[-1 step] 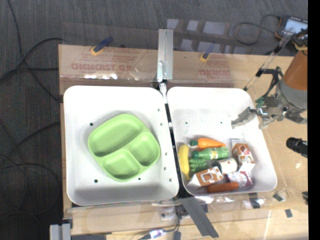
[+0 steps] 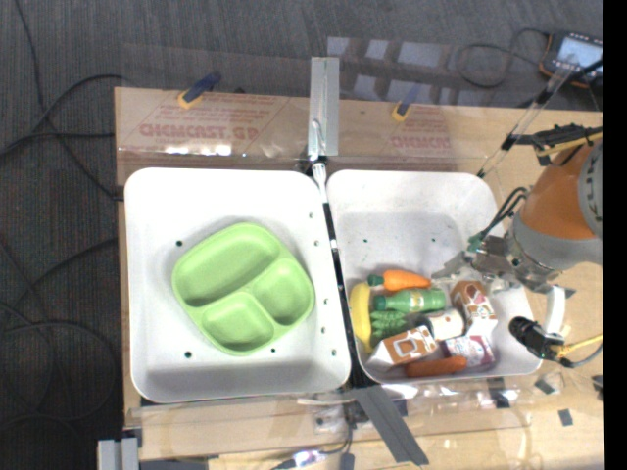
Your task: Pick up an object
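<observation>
The grey arm with its orange band (image 2: 566, 196) reaches in from the right edge of the view and ends over the right-hand side of the right bin (image 2: 411, 196), where the pincer (image 2: 490, 260) sits low above the bin's heap of toy food. How far the pincer is open cannot be told, because the wrist body and its metal fittings cover it from above, and nothing can be seen held in it. Just below and to the left of the pincer lies a small brown and white packet (image 2: 474, 302), close enough that the two seem nearly touching. Farther left of the pincer an orange carrot (image 2: 404, 281) lies across the pile, with a green bottle (image 2: 407, 303) just beneath it and a yellow banana (image 2: 360, 313) at the far left end of the heap, against the bin wall. Below the pincer, toward the bin's near edge, lie a small carton (image 2: 410, 344), a white and purple packet (image 2: 472, 346) and a red-orange piece (image 2: 437, 366). Well to the left of the pincer, across the divider, the left bin (image 2: 157, 204) holds a light green divided plate (image 2: 243, 288) lying flat. Both bins rest on the desk (image 2: 147, 125), which is covered in brown cardboard.
</observation>
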`<action>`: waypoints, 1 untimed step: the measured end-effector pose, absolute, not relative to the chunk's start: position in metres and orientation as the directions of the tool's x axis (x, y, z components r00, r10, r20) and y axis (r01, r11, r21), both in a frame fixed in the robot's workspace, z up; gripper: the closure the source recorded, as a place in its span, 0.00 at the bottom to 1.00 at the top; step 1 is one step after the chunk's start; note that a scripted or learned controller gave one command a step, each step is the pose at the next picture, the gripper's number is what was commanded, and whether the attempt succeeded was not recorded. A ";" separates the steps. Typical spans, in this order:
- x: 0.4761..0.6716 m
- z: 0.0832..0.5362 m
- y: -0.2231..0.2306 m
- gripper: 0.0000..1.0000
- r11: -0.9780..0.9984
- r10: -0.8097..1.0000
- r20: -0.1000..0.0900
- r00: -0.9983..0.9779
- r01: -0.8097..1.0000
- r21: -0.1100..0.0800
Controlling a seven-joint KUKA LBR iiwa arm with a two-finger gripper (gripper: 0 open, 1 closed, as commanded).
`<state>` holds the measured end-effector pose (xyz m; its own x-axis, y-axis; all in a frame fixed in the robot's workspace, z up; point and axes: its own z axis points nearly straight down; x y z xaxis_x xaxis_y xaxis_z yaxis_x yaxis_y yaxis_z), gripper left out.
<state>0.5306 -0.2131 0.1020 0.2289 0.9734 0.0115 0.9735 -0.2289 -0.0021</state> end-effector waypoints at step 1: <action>0.530 0.102 -0.213 0.00 -0.229 0.973 0.012 0.229 0.973 -0.003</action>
